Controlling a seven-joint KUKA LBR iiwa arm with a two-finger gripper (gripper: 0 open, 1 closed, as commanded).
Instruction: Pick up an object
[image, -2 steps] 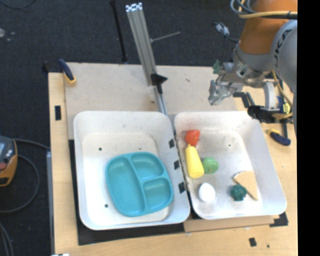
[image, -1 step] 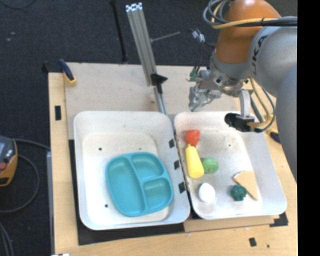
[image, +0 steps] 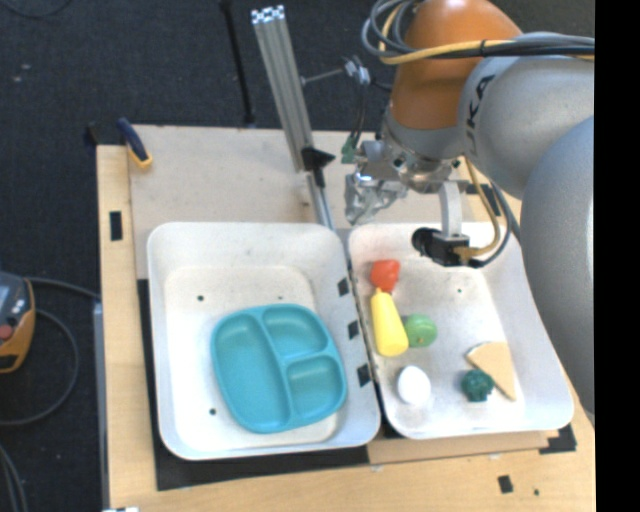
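The gripper hangs at the right bin's twelve o'clock rim; its state is unclear. Below lie a smooth yellow cylinder and a glossy white ball.

Gripper fingers blur together — the arm is cut off at the right.

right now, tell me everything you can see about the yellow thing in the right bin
The yellow object is a smooth, glossy, plastic-looking oblong, rounded at the lower end. It lies flat near the left wall of the right bin, running lengthwise from top to bottom of the view. Its upper end meets a small red piece; a green piece sits against its right side. A white ball lies just below it.
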